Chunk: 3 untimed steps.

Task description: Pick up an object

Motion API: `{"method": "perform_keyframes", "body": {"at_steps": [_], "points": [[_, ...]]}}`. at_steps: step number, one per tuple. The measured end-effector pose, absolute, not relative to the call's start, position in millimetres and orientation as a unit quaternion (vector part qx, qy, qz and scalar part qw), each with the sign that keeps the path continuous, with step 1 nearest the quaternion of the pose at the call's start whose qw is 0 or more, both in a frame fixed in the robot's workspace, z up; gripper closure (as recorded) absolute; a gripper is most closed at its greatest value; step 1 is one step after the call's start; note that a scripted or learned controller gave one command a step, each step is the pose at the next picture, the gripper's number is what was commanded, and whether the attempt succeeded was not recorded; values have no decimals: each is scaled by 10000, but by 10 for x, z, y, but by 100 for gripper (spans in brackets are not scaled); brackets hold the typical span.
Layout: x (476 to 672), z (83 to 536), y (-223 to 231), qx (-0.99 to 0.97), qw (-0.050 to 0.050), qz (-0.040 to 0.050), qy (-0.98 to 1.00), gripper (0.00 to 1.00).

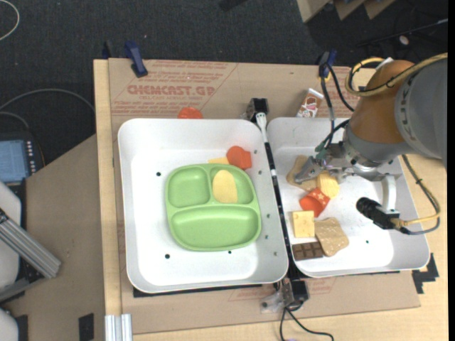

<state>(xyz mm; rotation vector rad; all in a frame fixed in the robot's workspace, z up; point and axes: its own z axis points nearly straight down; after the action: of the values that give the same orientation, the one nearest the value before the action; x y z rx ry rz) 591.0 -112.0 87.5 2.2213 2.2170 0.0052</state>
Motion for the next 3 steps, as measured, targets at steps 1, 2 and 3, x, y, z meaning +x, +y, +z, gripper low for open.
{"method": "perform_keyframes", "body": {"at_steps": [1,2,3], "points": [[5237,882,-972,7081,25,24,7061,0],[6091,1091,-1755,7077,67,16,7065,0],[4858,2091,-1133,7068,-26,5,7074,0]]}}
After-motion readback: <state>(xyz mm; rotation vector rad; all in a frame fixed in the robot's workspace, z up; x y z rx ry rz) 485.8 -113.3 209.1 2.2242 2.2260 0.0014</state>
